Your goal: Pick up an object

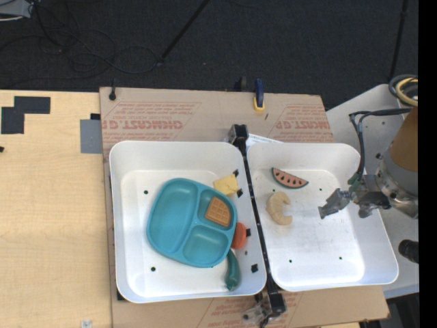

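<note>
**Two bins, two loose pieces within reach of the claw**

Two shallow white bins sit side by side on the surface. Nearest the camera, in the left bin [130,279], I see a teal pepper-like piece [233,270] lying against the front wall, and an orange piece [240,236] tucked at the rim of the blue divided plate [179,224]. A waffle [218,212] rests in one compartment of the plate; a yellow wedge [227,184] lies just behind it.

In the right bin [341,268], the front half of the floor is open. The tan croissant-shaped piece [279,208] lies by itself, near the divider; I judge it a light, rigid toy, best pinched across its narrow middle. The watermelon slice [289,178] lies farther back, flat and thin, likely harder to get under.

The claw [347,203] hovers over the right bin's right side, well apart from both pieces. I cannot tell whether its fingers are apart or together; nothing visible sits between them.

For room: the croissant has free floor on its right and front, so I would approach from there and mind the centre wall.
</note>
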### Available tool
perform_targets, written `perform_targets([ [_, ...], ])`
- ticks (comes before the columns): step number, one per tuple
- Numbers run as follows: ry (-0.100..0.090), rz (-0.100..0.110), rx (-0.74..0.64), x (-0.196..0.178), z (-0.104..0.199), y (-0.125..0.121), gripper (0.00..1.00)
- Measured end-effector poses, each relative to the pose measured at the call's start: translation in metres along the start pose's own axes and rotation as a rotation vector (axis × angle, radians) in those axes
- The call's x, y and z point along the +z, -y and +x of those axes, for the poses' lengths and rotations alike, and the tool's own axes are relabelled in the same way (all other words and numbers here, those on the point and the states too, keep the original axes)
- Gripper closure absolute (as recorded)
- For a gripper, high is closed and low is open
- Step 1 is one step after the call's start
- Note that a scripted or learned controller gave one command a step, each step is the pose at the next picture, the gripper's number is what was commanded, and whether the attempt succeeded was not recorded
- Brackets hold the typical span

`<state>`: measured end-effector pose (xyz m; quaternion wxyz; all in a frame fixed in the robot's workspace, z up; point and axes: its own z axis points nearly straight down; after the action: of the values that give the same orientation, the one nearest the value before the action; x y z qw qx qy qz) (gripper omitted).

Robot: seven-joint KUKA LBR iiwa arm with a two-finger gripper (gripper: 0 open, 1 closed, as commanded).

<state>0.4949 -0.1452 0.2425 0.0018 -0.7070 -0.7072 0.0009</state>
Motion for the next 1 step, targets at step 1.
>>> perform_targets([
  [1, -0.005, 0.013, -0.002, 0.1311, 0.0247, 0.0227, 0.00],
])
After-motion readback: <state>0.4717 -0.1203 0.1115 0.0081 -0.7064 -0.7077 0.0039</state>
